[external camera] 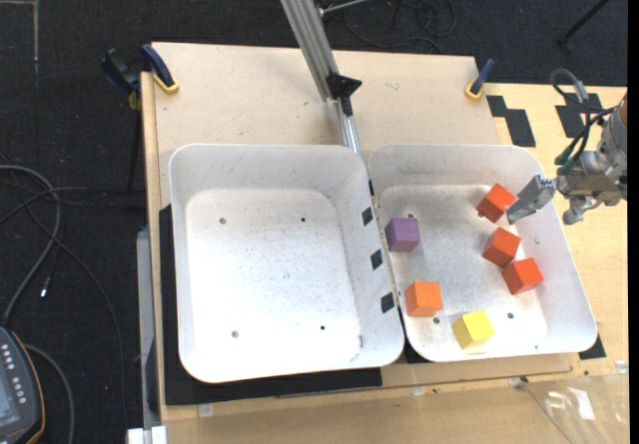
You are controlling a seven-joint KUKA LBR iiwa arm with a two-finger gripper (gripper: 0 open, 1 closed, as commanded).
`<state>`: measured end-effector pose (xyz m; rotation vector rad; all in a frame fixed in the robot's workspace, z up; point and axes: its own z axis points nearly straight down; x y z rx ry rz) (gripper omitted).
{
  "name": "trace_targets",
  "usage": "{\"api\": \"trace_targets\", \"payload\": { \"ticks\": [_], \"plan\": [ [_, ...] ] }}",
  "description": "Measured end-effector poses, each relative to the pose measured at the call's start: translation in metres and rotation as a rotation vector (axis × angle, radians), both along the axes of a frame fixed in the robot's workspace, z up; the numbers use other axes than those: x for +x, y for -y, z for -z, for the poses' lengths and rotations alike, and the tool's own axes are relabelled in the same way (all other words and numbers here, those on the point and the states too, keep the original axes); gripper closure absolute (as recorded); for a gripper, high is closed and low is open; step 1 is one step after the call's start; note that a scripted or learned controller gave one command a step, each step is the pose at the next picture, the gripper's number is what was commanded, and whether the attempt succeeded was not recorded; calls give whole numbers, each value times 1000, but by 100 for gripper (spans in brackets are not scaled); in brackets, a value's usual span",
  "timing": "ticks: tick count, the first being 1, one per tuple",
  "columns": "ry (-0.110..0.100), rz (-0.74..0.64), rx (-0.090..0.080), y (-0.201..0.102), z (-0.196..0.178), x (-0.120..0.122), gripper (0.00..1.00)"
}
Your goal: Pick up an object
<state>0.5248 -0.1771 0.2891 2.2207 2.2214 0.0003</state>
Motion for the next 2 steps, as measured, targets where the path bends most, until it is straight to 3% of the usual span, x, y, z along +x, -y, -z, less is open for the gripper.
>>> {"api": "trace_targets", "payload": {
  "ticks": [1,2],
  "plan": [
    [7,-6,-2,-22,-46,3,0],
    [-7,6,-1,43,31,29,0]
  ]
}}
